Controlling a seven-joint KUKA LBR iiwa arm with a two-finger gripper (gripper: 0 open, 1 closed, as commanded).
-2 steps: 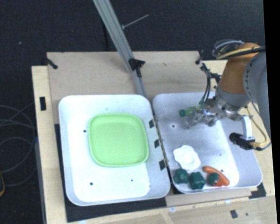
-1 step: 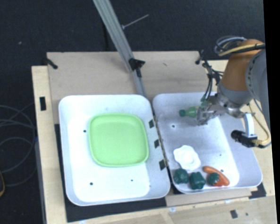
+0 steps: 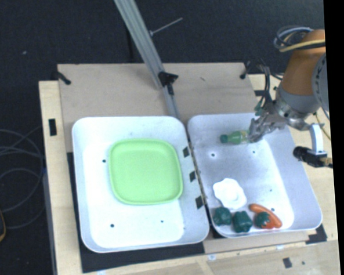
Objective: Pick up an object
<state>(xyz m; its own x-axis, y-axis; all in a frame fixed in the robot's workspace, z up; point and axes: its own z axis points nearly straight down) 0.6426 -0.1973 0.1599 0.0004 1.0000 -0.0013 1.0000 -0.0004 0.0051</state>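
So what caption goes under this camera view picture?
Gripper reaches a small green object in the right bin.

A pale lime-green square plastic plate (image 3: 145, 171) lies in a plain white shallow left bin (image 3: 96, 226). The white right bin (image 3: 291, 179) contains a translucent green small bottle (image 3: 234, 138), a white rounded lump (image 3: 229, 193), two dark green blocks (image 3: 232, 218), and an orange-red carrot-like toy (image 3: 265, 215).

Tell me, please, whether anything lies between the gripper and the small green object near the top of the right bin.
Nothing visible does. The gripper is right beside the small green object in the right bin; the other items lie at the bin's near end.
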